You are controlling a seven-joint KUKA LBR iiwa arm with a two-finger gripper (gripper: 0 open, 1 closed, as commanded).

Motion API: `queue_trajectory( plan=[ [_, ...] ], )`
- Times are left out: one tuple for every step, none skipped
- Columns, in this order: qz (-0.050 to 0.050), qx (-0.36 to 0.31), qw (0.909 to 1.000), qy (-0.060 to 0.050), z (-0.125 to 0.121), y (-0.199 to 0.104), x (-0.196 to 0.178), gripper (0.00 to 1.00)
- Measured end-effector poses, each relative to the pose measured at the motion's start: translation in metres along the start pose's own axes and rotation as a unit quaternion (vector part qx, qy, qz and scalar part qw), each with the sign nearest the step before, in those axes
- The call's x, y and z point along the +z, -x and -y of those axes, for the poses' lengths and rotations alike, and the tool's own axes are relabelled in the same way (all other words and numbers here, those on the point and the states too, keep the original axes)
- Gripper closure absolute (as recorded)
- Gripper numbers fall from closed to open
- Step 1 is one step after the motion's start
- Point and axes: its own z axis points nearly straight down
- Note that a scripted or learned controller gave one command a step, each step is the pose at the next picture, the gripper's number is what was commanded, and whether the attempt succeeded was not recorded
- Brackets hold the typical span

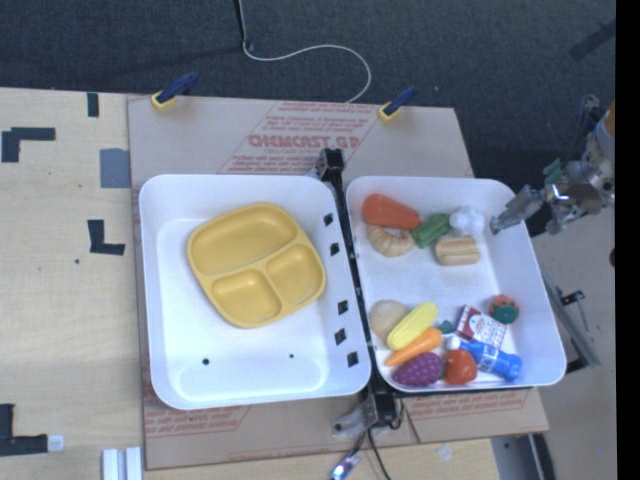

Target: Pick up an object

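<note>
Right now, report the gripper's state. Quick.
Gripper: at the right bin's upper right rim; open or shut cannot be told, nothing seen held in it.

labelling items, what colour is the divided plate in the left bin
Yellow. The divided plate shows best in the camera view.

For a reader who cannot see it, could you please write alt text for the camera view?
The gripper hovers at the right bin's upper right rim, holding nothing. That bin holds toy foods, including a carrot, corn and grapes. The left bin holds a yellow divided plate.
</note>
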Motion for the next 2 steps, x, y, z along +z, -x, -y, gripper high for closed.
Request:
queue_trajectory(
  plan=[
    [0.001, -0.002, 1.0000, 0.007, 0.0495, -0.0430, -0.1341, 0.00],
    [0.001, 0.000, 1.0000, 0.001, 0.0485, -0.0414, -0.1353, 1.00]
  ],
)
